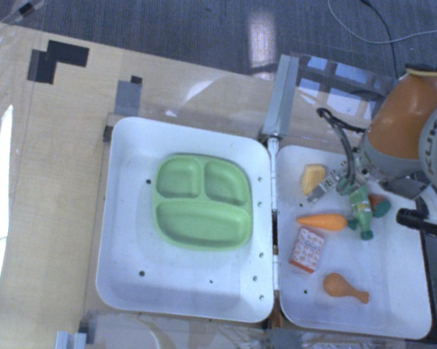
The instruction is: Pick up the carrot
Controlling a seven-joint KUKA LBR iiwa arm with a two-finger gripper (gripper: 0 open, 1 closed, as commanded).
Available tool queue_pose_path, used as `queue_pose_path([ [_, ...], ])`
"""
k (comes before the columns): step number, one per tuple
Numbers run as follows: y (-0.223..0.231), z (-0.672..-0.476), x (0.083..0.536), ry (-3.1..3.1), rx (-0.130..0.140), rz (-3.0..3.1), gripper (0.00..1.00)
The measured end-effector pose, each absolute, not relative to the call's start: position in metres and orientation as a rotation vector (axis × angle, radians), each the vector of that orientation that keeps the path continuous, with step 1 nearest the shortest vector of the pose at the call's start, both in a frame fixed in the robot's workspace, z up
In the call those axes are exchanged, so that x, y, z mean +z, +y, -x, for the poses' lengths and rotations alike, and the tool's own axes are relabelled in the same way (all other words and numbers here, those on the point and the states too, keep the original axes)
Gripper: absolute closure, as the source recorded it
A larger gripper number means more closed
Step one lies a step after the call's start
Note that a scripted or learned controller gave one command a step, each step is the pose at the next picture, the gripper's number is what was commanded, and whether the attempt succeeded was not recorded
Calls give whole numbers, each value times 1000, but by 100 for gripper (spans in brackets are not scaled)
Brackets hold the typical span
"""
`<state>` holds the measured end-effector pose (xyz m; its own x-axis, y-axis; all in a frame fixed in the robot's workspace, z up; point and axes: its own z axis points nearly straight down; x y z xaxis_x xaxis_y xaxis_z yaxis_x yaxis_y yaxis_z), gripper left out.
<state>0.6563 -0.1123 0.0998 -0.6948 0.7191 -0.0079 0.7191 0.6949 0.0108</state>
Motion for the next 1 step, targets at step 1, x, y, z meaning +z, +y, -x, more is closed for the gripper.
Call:
queue_pose_path([
  [1,-62,-667,186,2781,5,-1450,100],
])
